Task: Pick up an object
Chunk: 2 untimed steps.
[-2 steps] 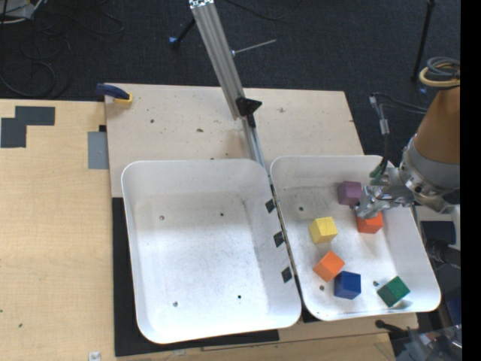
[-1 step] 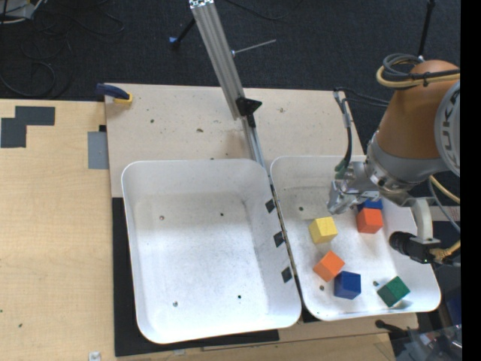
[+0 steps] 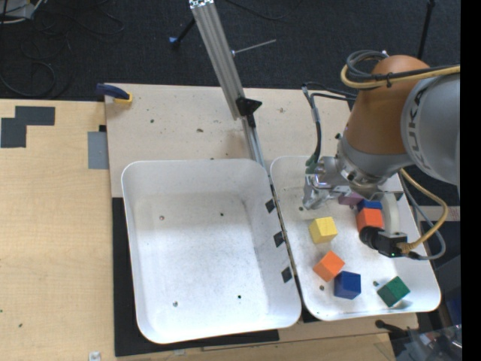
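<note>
Blocks are sitting in the right bin (image 3: pixel 297 173), and I'm hanging over its upper-left part w/ my gripper (image 3: pixel 314 195) pointing down. Yellow block (image 3: pixel 323 229) is lying just below my tip, apart from it, nothing touching. Orange block (image 3: pixel 328 265) is further down toward the bin's front, w/ a blue block (image 3: pixel 347 285) just beside it and a green block (image 3: pixel 393 291) near the front right corner. Another orange-red block (image 3: pixel 370 218) is sitting by my wrist, w/ something blue and something purplish peeking out right above it, partly hidden under my arm, so I'm not counting on those.

Jaws: I'm not able to tell from this angle if they're spread or pressed together; the metal at the tip is too small and blurry. Nothing is showing between them, so I'm not claiming any hold.

Judging by the layout, I'm in the approach step, not yet at the grab. Yellow block looks like the best pick: closest, standing alone, free space on all sides. To do it well I'm thinking: shift over until I'm centred above it, line my jaws up w/ two flat opposite faces rather than corners, since it's sitting a bit turned, then drop straight down w/o nudging it. Risk is clipping an edge and pushing it toward the bin wall. Left bin (image 3: pixel 150 194) isn't mattering for this step.
</note>
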Tool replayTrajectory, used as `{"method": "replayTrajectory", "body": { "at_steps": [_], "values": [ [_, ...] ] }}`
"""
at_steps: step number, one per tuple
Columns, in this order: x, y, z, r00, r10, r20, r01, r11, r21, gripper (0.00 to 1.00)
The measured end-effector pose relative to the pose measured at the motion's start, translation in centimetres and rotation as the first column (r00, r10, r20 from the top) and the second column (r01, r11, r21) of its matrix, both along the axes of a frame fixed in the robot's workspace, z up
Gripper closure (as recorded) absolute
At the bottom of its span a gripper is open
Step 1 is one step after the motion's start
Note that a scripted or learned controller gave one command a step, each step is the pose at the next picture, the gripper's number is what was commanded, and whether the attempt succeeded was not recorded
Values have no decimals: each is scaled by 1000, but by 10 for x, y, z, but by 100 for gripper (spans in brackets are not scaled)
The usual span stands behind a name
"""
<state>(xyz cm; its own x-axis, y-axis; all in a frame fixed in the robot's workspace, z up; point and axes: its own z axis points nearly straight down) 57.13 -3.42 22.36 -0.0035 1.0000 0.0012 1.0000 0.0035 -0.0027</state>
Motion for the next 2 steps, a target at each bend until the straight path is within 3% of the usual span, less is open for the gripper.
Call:
{"method": "replayTrajectory", "body": {
  "at_steps": [1,2],
  "values": [
    [28,40,6,1000,0,2,0,1000,0,100],
    [50,98,9,1000,1,1,-1,1000,1,100]
  ]
}}
